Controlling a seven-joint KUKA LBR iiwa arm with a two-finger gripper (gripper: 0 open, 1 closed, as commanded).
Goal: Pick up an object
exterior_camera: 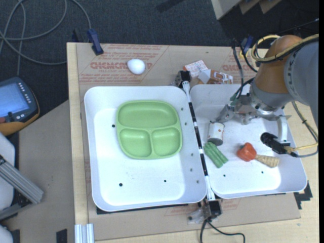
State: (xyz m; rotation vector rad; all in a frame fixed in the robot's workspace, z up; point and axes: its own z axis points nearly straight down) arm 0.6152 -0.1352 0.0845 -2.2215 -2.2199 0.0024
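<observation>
Dark carpet lies all around a brown bench (126, 52), and some cables loop on the floor at the far left. Two white bins sit side by side on the bench.

The left bin (142, 184) has a green plate (149, 128) in it. The plate has three parts and lies flat toward the far side of that bin.

The right bin (243, 178) has three small things in it. A little white can (216, 132) with a brown band stands by the bin's left wall. Just near of it lies a green stick (216, 155), tilted. To the right of the stick, a bit apart, is a red toy (246, 152) with a tan end that points right.

The grey arm comes in from the right. Its gripper (234, 113) is over the far part of the right bin, just far and right of the white can. I cannot tell if the gripper is wide or narrow, or if it touches the can. Nothing can be seen held in it.

On the bench, far of the left bin, rests a white egg (135, 66). A blue clamp (94, 41) grips the far left corner. Some small packets (202, 72) lie far of the right bin.
</observation>
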